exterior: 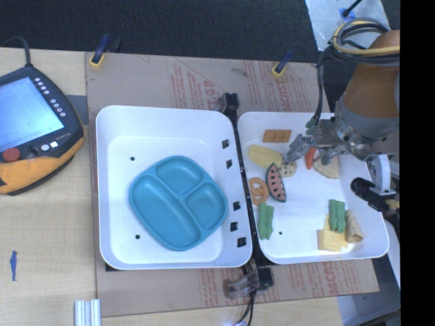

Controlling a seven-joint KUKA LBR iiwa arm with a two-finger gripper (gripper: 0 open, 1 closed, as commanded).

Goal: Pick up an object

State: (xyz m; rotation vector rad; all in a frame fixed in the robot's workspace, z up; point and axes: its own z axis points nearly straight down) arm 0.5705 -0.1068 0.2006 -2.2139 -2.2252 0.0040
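The pincer (311, 153) hangs open over the right bin (380, 246), gripping nothing. A small red piece (310, 158) lies directly under it, long axis upright in view, between the fingers.

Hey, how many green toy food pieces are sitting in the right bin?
2. One green piece lies near the bin's left wall, below the watermelon slice. The other is toward the right, above the yellow block. The arm may hide more.

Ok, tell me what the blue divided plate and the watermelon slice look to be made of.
Blue divided plate: likely moulded plastic, with uniform colour, a soft sheen and rounded compartment ridges. Watermelon slice: probably toy plastic or rubber, with flat solid red, a green rind and painted black seeds; too small to be sure.
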